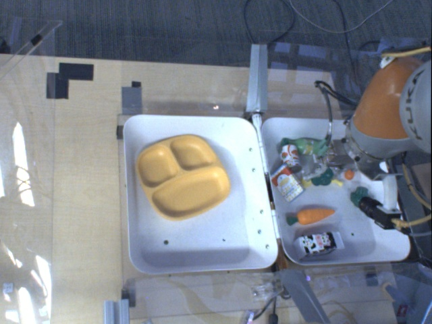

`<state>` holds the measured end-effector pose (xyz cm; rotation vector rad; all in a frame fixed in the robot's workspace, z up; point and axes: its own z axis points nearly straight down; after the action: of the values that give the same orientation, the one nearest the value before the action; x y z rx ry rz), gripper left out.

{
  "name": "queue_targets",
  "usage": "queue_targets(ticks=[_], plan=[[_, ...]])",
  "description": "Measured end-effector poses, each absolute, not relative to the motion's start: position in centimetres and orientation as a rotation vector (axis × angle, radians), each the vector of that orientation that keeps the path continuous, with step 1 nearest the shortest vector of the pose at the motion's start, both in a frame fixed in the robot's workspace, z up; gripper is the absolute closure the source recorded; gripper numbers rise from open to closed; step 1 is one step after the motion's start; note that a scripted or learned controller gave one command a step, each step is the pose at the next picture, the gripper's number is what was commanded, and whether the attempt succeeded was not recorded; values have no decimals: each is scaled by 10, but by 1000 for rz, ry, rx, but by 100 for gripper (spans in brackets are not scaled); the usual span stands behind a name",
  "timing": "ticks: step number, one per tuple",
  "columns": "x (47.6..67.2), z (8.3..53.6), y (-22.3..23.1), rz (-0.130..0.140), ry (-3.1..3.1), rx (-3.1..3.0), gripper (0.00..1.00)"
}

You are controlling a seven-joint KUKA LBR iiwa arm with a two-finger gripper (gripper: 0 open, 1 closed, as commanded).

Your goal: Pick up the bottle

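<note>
A clear green bottle point(305, 145) lies on its side at the back of the right bin point(378, 248), its cap end toward a small red and white can point(290, 155). The arm's orange band point(385, 106) hangs over the bin's back right corner. My gripper point(334, 157) reaches down just right of the bottle, close to its right end. The wrist hides whether anything sits in the gripper.
The right bin also holds a printed pouch point(287, 184), a carrot point(316, 215), a black and white carton point(317, 243), small green pieces point(324, 178) and a dark green piece point(360, 196). A yellow divided tray point(182, 175) lies in the left bin point(202, 255).
</note>
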<state>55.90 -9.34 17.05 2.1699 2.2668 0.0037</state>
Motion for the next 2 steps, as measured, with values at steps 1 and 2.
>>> queue_targets(ticks=[1,2], plan=[[520,209,-117,3,2231,2206,100],[500,209,-80,1,2254,2187,100]])
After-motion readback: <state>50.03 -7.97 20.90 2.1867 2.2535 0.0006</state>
